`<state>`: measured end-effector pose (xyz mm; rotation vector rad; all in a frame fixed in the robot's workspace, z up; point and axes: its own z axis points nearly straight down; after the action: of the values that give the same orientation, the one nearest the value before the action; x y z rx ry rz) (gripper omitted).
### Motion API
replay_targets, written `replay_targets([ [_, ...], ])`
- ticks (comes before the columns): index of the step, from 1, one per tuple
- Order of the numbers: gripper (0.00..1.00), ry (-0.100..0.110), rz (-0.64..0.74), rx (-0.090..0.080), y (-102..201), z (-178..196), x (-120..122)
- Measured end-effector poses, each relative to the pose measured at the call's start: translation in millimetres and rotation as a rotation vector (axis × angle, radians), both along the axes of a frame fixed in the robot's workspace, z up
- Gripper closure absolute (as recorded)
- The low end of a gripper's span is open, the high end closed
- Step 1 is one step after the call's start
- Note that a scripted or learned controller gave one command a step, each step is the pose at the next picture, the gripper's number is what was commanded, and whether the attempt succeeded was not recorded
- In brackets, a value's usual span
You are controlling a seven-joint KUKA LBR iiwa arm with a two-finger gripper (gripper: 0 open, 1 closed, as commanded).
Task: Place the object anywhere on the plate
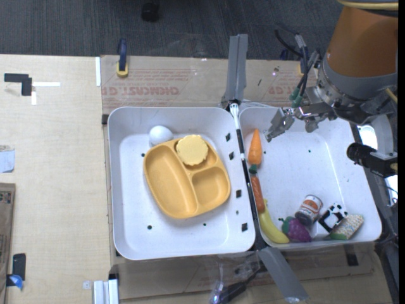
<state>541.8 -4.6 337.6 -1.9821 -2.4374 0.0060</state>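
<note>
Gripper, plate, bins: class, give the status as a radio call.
Gripper over right bin, nothing seen in it. Plate in left bin, cookie on it, white ball beside. Carrot, banana, can in right bin.

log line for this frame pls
gripper: over right bin, holds nothing | plate: left bin, round yellow piece on it | carrot: right bin

Arm [364, 37] reaching from right, hand [278, 124] empty, fingers parted

right bin centre [304, 170]: open | left wall: carrot [254, 145] | front edge, apparently packed: banana [272, 228], can [309, 209]
</note>
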Motion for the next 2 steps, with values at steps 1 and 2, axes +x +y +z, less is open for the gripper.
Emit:
replay_targets([
  [1, 0.0, 0.0, 0.141, 0.0, 6.8, 41.7, -1.4],
  [2, 1.0, 0.003, 0.144, -0.002, 7.0, 48.5, 0.6],
])
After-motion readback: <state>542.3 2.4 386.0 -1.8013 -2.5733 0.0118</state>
